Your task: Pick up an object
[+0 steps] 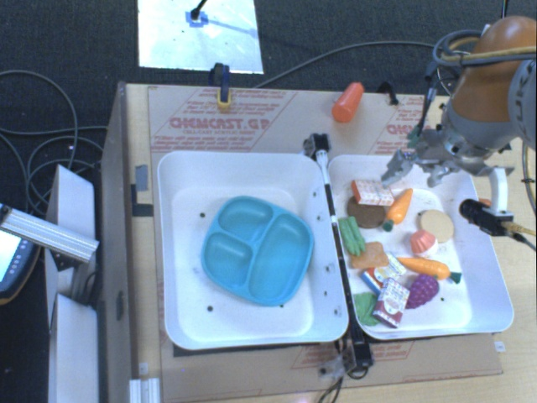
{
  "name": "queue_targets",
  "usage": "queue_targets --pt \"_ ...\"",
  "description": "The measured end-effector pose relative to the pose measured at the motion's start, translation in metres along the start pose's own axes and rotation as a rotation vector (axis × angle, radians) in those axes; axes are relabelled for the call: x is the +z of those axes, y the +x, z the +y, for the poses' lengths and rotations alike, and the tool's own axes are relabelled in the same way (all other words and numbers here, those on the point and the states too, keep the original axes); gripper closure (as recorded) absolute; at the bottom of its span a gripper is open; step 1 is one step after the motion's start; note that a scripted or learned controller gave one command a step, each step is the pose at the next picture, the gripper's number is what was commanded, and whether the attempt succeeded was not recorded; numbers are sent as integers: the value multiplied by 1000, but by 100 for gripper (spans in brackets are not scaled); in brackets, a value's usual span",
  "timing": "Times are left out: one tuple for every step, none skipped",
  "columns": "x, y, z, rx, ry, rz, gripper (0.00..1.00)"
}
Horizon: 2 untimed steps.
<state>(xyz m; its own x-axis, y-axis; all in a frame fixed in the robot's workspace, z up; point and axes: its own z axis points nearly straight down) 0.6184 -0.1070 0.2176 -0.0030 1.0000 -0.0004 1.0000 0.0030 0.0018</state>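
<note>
Dark carpet around the tabletop (pixel 252 112). Right bin (pixel 495 309) crowded with toy food. Claw (pixel 417 164) hovers at its rear edge, apparently spread, nothing between fingers. Toy carrot (pixel 399 206) lies just below-left, long axis tilted upright.

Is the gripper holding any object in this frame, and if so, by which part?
Nothing is held. The gripper hangs open above the right bin's far edge, with no toy between its fingers.
</note>
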Motion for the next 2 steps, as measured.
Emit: queue_targets --pt "131 19 36 -2 -4 0 0" --pt "132 16 -22 1 0 0 0"
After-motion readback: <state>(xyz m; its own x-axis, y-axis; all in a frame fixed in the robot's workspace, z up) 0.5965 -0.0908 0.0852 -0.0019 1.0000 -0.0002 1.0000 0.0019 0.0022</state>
